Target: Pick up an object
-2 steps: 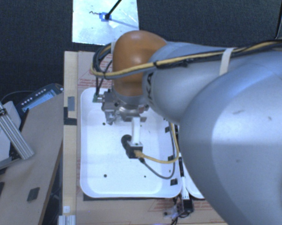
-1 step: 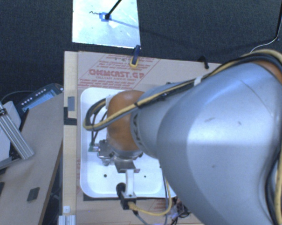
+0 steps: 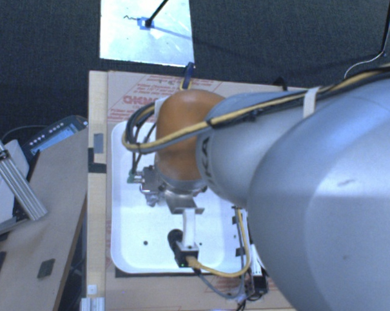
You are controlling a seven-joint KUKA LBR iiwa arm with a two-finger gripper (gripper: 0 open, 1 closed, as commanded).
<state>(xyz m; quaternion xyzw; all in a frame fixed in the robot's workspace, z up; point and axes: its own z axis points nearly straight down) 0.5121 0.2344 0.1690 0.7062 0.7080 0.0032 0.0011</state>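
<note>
White bin (image 3: 132, 242) under the grey arm (image 3: 309, 189); whether it grasps anything, cannot tell.

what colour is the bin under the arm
White. The bin shows best in the camera view.

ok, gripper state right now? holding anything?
Gripper: cannot be told; the orange-banded wrist covers it from above, over the white bin.

Arm (image 3: 309, 208) above bin (image 3: 132, 240), bin on bench (image 3: 96, 205)
</note>
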